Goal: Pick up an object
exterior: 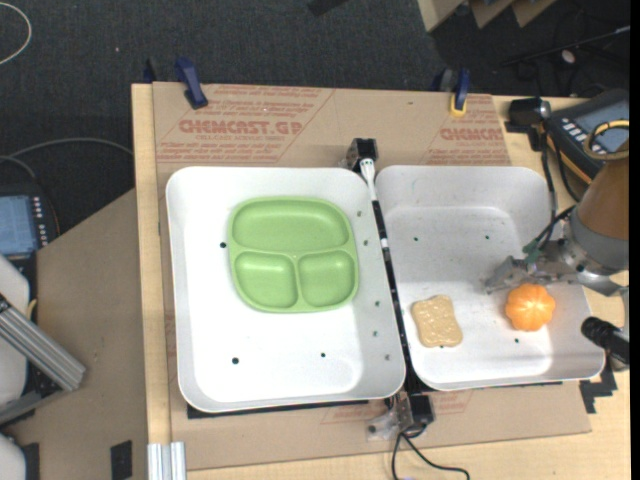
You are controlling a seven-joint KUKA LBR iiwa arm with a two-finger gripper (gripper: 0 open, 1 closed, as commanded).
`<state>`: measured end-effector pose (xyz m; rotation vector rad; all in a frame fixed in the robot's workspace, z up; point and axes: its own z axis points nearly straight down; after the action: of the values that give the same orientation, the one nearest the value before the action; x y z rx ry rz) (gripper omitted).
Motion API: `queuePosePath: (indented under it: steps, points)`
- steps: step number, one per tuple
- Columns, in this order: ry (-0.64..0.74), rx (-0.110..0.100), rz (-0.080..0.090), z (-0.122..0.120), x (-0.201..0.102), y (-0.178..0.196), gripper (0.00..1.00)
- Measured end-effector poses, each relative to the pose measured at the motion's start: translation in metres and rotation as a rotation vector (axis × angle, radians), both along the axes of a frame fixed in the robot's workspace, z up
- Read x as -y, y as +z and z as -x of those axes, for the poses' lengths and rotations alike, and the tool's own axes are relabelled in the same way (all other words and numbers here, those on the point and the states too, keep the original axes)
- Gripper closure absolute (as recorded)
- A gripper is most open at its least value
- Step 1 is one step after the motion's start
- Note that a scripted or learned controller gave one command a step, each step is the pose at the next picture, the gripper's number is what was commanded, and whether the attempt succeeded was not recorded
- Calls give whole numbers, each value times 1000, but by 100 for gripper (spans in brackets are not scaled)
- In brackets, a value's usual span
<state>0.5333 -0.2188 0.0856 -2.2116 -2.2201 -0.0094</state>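
Two shallow white bins sit side by side on a cardboard-covered bench [300, 118]. Left bin [200, 358] holds a pale green plastic tray w/ three compartments [293, 253], lying flat, roughly centre, a bit toward the far side. Right bin [440, 193] holds a tan, rounded-square cracker-like piece [437, 321] near the bin's near-left corner, and a round orange fruit-shaped object [529, 307] to the right of it, well apart. Grey arm comes in from the right edge; the gripper [520, 268] sits low in the right bin, just beside the orange object on its far-left side. Jaws: can't tell if apart or together, too small and blurred. Nothing visibly between them.
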Motion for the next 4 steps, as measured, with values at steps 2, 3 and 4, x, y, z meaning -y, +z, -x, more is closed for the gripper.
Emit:
queuePosePath:
  steps: [2,3,4]
  points:
    - [5,6,10,-55,-74,-1,100]
    - [13,15,2,-51,-223,106,100]
    - [-11,-4,10,5,-154,101,100]
